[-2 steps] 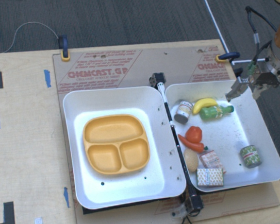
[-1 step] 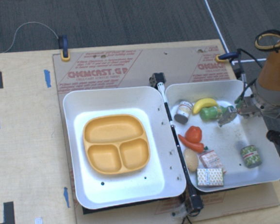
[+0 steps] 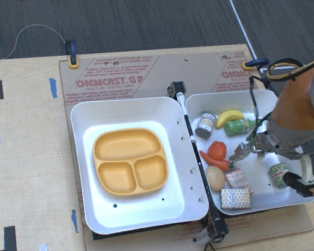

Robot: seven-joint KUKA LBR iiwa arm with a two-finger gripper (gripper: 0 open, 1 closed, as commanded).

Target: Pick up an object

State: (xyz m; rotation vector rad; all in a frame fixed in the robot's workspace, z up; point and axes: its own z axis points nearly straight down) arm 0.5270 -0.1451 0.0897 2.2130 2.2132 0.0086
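Early in the pick, by the look of it: nothing lifted yet. Grey arm with orange band (image 3: pixel 302 104) reaching in from the right over the right-hand shallow white bin (image 3: pixel 265 204), with the two-finger gripper (image 3: pixel 239 154) low among the objects. Fingers slightly parted, closing on nothing visible; metal tips just beside the red tomato-like toy (image 3: pixel 217 149) and above the small printed packet (image 3: pixel 237 179), apparently touching neither.

All candidates lying in the right bin: yellow plastic banana (image 3: pixel 230 117) touching a green pepper-like toy (image 3: pixel 236 127) near the far wall, small grey can (image 3: pixel 205 125) on its side to their left, orange carrot-like piece (image 3: pixel 211 160) under the tomato, tan egg-shaped object (image 3: pixel 215 178), patterned white box (image 3: pixel 235 198) by the near wall, and a green-labelled can (image 3: pixel 279 174) toward the right. Left-hand white bin (image 3: pixel 167 116) holding a yellow three-compartment plastic plate (image 3: pixel 131 160).

Left to do, as a judgement: settle on one object, close on it, raise it off the bin floor.

Hard to make out: the exact finger gap, foreshortened from above; which object is targeted; labels on cans and packet too small to read. Far right part of the bin hidden under the arm, wrist body cut off at the edge. Black piece (image 3: pixel 296 185) by the green-labelled can unidentifiable, possibly part of the arm's fittings.
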